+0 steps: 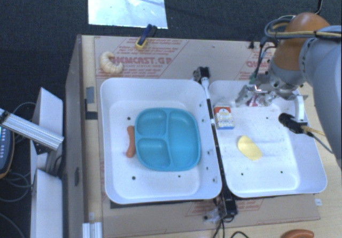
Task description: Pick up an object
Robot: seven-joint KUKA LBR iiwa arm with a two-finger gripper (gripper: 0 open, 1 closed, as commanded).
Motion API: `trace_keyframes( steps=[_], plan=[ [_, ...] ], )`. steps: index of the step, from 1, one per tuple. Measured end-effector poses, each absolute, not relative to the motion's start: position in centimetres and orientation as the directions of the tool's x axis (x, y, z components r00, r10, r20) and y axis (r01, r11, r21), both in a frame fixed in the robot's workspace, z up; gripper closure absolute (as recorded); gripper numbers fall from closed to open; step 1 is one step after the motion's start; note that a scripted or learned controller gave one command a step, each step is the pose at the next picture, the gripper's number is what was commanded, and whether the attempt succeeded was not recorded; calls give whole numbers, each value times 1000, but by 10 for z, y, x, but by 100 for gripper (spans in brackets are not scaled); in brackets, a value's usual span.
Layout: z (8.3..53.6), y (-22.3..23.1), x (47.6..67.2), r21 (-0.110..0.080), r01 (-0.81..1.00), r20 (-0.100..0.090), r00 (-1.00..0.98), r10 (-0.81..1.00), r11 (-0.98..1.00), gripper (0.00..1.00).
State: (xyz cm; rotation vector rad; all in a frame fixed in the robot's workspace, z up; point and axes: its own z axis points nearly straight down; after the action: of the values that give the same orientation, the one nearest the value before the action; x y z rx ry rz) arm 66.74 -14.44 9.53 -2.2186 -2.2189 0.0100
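On the far left of the desk (176,53) we see a curled pale pastry (110,62) lying on the cardboard, outside the bins. The left bin (115,93) holds a small orange sausage (130,141) lying lengthwise beside a blue divided plate (167,139); we judge both too far from the arm to matter for the coming move.

Crossing the divider, we come to the right bin (278,178). Just inside its left wall stands a small carton (223,116), white with red and blue print, its long side running roughly along the divider. Below and to the right of it lies a yellow lump (249,148), soft-looking, smooth and rounded, its long axis slanting from upper left to lower right.

Further right, at the bin's upper edge, we find the end effector (256,96) hanging low over the bin floor. There is something reddish right at its tip, but we cannot tell what that is, nor whether the end effector is spread, pressed together or pinching anything.

The relation we think the move turns on: the carton lies to the left of the end effector and slightly nearer the camera, near but not touching it. The yellow lump sits farther off, below the end effector. We judge the carton the handier target.
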Motion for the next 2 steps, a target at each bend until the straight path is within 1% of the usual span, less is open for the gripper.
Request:
trace_keyframes(
  steps=[1,2],
  plan=[
    [119,-164,668,4,1000,-2,-2,1000,2,0],
    [87,-162,667,-11,1000,-3,1,1000,-1,0]
  ],
)
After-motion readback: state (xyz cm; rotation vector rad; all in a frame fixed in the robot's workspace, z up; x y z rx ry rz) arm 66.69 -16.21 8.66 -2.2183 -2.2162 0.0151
